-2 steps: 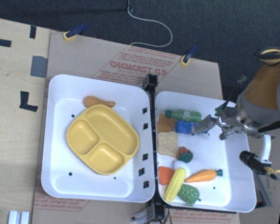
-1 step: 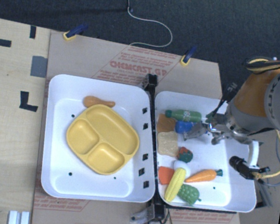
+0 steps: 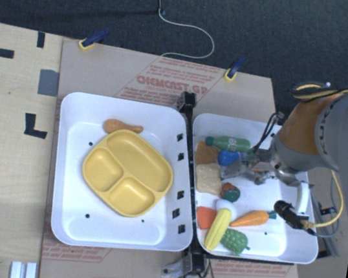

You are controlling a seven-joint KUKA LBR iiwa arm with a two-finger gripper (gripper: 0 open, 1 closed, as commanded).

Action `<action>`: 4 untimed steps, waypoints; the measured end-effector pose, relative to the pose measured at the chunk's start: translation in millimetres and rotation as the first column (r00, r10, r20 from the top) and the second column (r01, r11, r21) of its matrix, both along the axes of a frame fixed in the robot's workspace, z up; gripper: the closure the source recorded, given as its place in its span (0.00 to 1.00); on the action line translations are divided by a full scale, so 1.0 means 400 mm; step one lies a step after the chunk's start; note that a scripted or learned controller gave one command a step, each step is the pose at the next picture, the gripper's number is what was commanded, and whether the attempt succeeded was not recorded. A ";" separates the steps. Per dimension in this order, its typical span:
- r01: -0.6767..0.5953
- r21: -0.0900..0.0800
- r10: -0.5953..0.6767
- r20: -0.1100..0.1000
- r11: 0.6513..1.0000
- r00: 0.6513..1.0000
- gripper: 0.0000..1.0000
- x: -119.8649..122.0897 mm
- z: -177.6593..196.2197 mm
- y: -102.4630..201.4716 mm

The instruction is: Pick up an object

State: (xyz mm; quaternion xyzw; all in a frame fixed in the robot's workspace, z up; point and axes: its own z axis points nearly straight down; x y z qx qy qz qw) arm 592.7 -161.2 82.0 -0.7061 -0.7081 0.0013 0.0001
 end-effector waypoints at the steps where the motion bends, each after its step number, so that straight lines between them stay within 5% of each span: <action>1: -0.001 0.000 0.001 0.003 1.000 1.000 1.00 0.003 0.033 0.000; 2: 0.001 0.001 -0.001 0.006 1.000 1.000 1.00 0.001 0.191 0.004; 4: 0.001 0.001 -0.001 0.004 1.000 1.000 1.00 -0.005 0.359 0.003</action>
